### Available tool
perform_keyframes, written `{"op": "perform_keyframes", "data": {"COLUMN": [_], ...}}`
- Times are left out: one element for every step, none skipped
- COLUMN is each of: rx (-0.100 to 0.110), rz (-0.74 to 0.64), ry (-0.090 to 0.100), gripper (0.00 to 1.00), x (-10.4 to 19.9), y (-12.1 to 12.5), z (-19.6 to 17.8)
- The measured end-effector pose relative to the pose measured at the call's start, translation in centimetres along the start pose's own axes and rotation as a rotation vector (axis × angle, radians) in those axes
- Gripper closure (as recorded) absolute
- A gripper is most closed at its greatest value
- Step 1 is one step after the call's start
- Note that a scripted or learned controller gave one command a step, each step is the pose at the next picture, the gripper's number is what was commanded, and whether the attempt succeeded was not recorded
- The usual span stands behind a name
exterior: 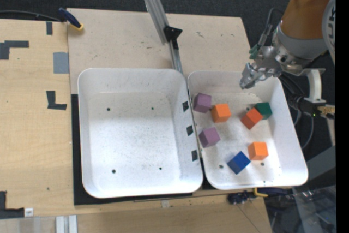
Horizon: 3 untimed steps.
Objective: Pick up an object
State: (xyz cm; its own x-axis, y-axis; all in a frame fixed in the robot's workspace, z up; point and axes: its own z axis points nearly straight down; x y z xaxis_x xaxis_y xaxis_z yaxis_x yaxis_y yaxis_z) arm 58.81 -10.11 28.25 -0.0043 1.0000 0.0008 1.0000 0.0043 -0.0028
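Gripper [248,80] hangs above the right bin's [289,158] far edge, nothing visibly gripped; whether it is open cannot be told; left bin [92,117] smooth white plastic; matte cubes follow: purple block [202,102], orange block [221,112], red block [252,117] partly covering the green block [265,109].

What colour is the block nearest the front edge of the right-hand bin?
Blue, seen clearly in the camera view.
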Motion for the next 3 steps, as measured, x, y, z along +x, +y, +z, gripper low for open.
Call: {"op": "perform_keyframes", "data": {"rx": [-0.001, 0.000, 0.001], "rz": [0.002, -0.003, -0.002], "ry": [-0.001, 0.001, 0.000], "gripper": [1.00, 1.00, 1.00], "x": [4.3, 9.8, 14.7], "y": [-0.9, -2.1, -2.0], "z": [0.1, 0.1, 1.4]}}
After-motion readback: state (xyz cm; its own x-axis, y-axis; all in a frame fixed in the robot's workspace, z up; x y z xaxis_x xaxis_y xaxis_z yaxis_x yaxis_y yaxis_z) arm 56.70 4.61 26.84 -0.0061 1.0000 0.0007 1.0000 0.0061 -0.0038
